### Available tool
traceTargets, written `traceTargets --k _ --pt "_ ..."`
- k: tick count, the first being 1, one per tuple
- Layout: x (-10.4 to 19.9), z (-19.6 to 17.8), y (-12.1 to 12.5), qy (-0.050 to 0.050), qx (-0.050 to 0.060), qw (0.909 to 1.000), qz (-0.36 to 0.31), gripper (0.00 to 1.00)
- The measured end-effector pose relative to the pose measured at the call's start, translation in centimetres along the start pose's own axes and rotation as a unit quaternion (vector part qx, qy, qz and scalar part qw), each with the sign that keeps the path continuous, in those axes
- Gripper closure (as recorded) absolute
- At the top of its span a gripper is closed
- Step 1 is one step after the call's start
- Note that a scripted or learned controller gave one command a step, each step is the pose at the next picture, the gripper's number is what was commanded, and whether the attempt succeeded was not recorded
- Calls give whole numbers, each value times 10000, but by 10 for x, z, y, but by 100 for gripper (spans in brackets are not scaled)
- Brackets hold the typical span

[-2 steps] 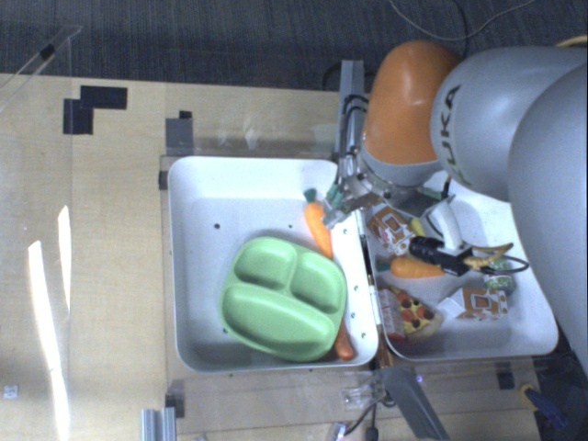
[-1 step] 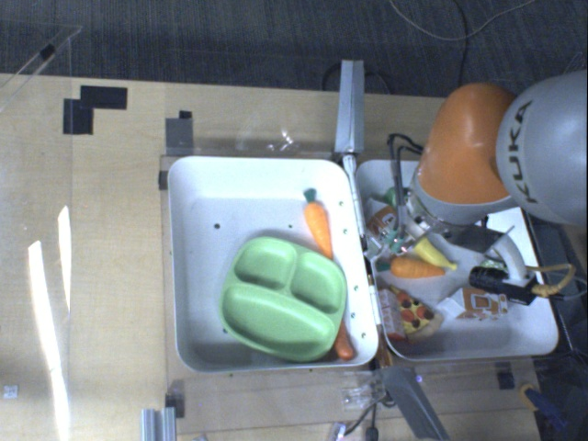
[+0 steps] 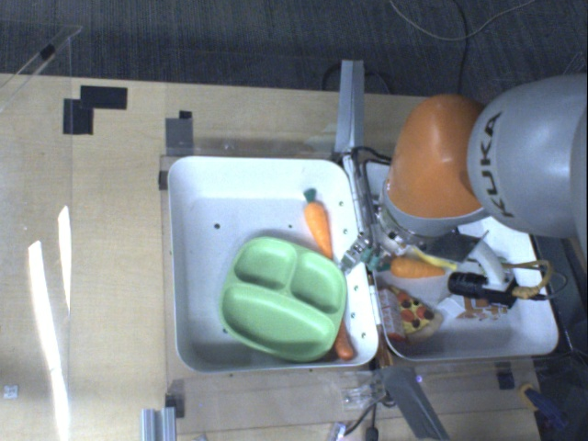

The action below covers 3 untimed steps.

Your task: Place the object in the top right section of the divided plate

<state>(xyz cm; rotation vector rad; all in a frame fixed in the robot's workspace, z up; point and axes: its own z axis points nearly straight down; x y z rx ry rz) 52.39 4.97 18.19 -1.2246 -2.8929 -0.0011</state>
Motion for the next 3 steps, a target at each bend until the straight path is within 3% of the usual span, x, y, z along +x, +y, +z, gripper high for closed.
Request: traceTargets --k 1,2,3 --pt "0 0 0 -1 -2 10000 5 0" --pt "-1 -8 3 -1 -9 10000 4 100" --pt "4 -27 -18 -6 -6 9944 -1055 100"
